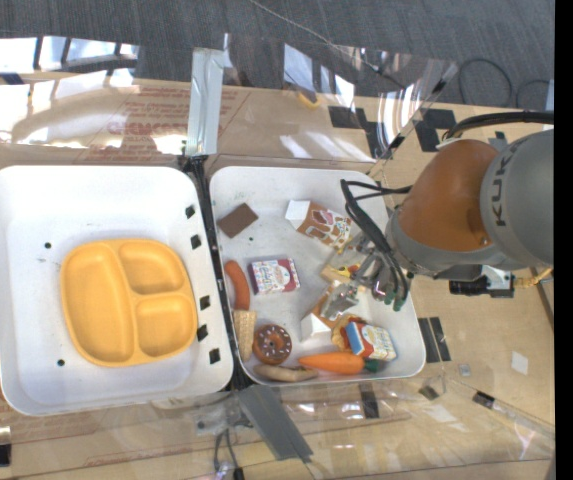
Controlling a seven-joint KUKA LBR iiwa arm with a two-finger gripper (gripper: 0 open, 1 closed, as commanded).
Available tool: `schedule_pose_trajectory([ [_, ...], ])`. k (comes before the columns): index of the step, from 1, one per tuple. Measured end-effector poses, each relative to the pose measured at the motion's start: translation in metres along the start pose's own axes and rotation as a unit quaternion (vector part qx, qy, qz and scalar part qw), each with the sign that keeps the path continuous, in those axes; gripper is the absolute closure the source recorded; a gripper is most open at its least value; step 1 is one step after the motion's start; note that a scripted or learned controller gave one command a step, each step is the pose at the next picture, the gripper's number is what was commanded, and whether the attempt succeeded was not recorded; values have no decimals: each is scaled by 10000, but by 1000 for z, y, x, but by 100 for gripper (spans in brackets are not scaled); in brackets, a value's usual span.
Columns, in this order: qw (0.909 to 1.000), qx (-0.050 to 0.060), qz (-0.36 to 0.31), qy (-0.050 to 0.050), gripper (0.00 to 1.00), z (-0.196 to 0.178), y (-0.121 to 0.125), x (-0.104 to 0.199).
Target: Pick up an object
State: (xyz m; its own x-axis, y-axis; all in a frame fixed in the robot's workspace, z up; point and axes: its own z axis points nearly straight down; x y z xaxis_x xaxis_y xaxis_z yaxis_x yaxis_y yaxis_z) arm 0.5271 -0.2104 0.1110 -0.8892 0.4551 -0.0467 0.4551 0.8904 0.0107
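Several small toy foods fill the right bin (406, 193), centre-right of frame. The gripper (344, 293) sits low among them; jaw state cannot be told. The carrot (332, 363) at the lower edge looks light, rigid and smooth: grip across its middle.

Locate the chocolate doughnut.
The chocolate doughnut lies near the front edge of the right bin, between the waffle and the carrot.

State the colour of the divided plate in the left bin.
Yellow-orange all over, three compartments; the camera view shows the divided plate plainly in the left bin.
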Motion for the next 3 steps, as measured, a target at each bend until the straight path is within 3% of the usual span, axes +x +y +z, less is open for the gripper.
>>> schedule_pose_trajectory([
  [1, 10000, -8, -38, -50, 100, -14, 2, -4],
  [2, 9956, 73, 907, 207, 100, -67, 26, -39],
  [3, 9956, 75, 904, 215, 0, -66, 26, -39],
])
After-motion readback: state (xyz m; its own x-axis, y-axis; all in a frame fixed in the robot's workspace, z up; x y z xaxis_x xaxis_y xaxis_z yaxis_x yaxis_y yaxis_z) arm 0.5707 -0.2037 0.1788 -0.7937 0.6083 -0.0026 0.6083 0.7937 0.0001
